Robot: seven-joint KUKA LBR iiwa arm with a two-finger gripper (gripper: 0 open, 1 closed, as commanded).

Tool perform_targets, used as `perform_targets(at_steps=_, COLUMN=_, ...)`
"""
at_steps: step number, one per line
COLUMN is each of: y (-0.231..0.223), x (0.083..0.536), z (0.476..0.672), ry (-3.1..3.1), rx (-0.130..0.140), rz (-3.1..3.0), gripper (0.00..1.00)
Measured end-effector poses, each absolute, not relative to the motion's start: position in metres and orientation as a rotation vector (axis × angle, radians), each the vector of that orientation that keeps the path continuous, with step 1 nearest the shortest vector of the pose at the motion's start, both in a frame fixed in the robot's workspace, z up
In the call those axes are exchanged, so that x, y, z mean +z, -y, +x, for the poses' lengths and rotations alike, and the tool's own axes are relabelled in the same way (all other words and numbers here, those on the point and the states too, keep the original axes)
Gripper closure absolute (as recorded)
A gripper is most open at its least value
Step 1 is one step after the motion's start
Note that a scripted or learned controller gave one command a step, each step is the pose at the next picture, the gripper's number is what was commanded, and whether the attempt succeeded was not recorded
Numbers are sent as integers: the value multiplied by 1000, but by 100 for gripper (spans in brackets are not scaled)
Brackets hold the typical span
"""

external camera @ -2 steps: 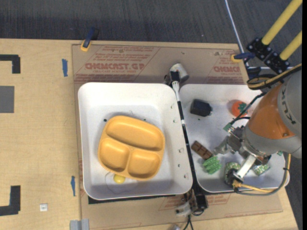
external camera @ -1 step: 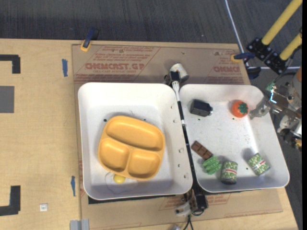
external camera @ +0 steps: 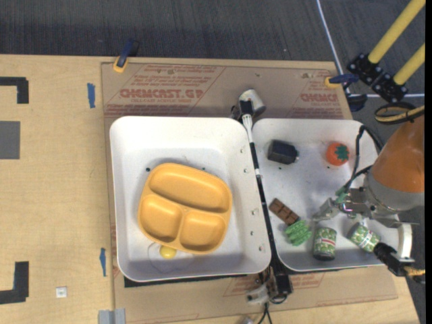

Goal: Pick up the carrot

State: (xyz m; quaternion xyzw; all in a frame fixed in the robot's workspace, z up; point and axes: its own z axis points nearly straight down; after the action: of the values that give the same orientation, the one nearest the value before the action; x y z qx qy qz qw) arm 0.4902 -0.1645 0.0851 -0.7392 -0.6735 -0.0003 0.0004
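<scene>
Camera view from above takes in the cardboard sheet [external camera: 202, 90] that covers the bench, with both white bins lying on it side by side. Left bin [external camera: 128, 181] holds a yellow divided plate [external camera: 183, 206] near its middle, and a small yellow piece [external camera: 167, 252] peeks out at the plate's near edge. Right bin [external camera: 304, 130] holds the small things. My arm [external camera: 405, 174] reaches over that bin's right side, its orange band showing.

My pincer [external camera: 335, 206] hangs over the near half of the right bin, and I cannot tell whether it is open or closed; nothing shows as gripped.

A black block [external camera: 282, 152] lies toward the far wall. The carrot [external camera: 337, 152], a rounded orange piece with a green top, sits to the block's right, apart from my pincer. Two green-labelled cans [external camera: 325, 241] [external camera: 363, 237] lie near the front wall, just below my pincer. A brown chocolate bar [external camera: 283, 212] and a green leafy piece [external camera: 297, 233] lie to their left.
</scene>
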Motion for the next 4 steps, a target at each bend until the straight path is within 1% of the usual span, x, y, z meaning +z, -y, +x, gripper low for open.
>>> perform_targets(at_steps=1, y=216, x=179, z=588, ry=2035, rx=-2, rz=-2398, gripper=0)
perform_targets(at_steps=2, y=140, x=122, z=530, ry=1923, rx=2, rz=-2480, gripper=0)
perform_targets(at_steps=3, y=141, x=132, z=530, ry=1923, rx=0, rz=-2484, gripper=100)
perform_targets(at_steps=4, y=83, x=216, z=496, ry=1514, rx=0, rz=-2753, gripper=100)
